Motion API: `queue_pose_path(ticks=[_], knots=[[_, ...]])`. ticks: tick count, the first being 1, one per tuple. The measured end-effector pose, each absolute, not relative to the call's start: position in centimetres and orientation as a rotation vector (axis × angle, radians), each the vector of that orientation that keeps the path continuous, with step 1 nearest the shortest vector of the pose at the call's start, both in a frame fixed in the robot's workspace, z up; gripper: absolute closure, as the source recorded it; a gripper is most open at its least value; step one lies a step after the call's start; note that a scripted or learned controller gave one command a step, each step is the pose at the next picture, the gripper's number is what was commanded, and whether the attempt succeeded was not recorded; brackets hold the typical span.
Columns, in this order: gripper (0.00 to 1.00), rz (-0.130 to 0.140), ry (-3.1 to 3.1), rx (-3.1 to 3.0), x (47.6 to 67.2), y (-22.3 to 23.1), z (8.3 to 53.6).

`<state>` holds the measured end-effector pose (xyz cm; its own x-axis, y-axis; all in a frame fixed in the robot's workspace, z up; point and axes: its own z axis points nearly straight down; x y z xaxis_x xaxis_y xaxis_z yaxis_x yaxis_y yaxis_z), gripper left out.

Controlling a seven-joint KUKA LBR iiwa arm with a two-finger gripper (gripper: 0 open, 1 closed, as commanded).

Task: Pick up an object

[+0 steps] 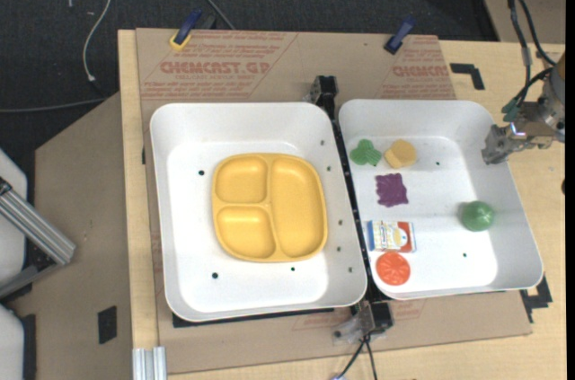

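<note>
— Nearest the camera, at the front of the right bin (512,270), what lies there?

— An orange-red round piece (393,268), with a small printed carton (391,235) just behind it. A green ball (477,216) sits well apart, toward that bin's right wall.

— And the left bin (180,279)?

— A yellow divided plate (269,207), three compartments, lying flat.

— Farther back on the right?

— A purple piece (390,189), then a green leafy piece (365,154) beside a yellow lump (401,154).

— The gripper (496,152)?

— Over the right bin's far right rim, apart from every object. Nothing is between its fingers; how wide they stand, I cannot tell.
</note>
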<state>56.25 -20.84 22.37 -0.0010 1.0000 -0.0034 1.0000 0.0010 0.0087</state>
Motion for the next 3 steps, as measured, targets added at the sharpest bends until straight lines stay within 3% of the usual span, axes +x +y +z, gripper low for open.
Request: queue_pose_path(ticks=[1,3], knots=[[1.0,0.004,2.22,2.216,56.4,-20.9,25.9],[1.0,0.005,2.227,2.213,60.1,-10.4,26.3]])
